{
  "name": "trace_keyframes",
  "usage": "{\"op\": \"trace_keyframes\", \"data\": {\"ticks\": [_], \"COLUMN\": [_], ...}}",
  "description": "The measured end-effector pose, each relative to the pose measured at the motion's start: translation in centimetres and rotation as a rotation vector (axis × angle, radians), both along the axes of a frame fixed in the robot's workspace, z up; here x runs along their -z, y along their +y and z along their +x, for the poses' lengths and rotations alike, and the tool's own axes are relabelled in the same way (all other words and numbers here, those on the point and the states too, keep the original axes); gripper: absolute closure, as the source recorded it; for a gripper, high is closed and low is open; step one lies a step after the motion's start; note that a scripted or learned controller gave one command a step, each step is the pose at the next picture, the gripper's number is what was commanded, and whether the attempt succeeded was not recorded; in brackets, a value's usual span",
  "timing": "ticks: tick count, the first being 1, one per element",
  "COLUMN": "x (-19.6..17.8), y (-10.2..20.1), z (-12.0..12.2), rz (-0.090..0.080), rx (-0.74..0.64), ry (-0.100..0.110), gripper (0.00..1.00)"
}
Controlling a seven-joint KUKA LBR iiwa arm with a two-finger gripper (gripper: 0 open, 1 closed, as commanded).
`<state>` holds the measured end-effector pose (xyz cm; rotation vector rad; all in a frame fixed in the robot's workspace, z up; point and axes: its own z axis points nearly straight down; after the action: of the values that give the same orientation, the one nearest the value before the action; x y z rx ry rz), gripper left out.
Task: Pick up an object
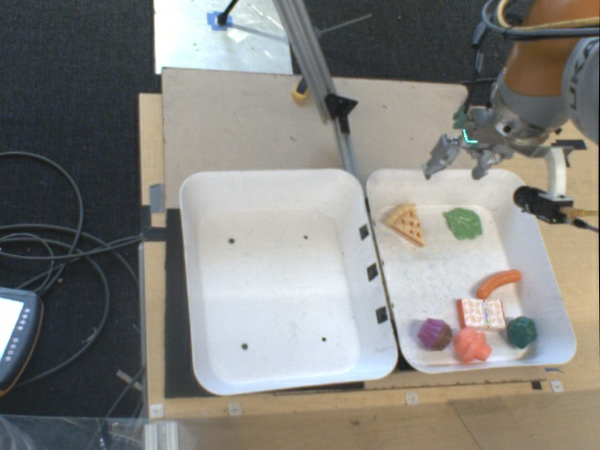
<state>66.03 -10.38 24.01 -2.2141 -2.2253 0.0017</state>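
My gripper [459, 160] hangs open above the far rim of the right bin [553, 279], its two grey fingers spread with nothing between them. Below it in that bin lie a yellow waffle wedge [406, 224] and a green leafy piece [463, 222]. Nearer the front are an orange sausage [498, 283], a pink and white block [481, 314], a purple piece [434, 334], an orange-red piece [472, 345] and a dark green piece [521, 331].
The left bin [272, 279] sits beside the right one, with black clips [372, 272] along their shared edge. A grey pole [314, 54] slants across the back of the bench. Cables and a tablet [14, 331] lie on the floor at the left.
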Motion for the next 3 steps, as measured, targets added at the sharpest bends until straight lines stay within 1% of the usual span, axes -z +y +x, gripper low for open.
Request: {"op": "trace_keyframes", "data": {"ticks": [1,2,3], "x": [-0.2,4.3,10.5], "y": [0.0,-0.5,-0.8], "z": [0.1,0.7,0.7], "rz": [-0.001,-0.002,-0.001], "rx": [-0.001,0.002,0.004], "ry": [-0.004,0.000,0.002], "gripper": [0.00,0.00,0.00]}}
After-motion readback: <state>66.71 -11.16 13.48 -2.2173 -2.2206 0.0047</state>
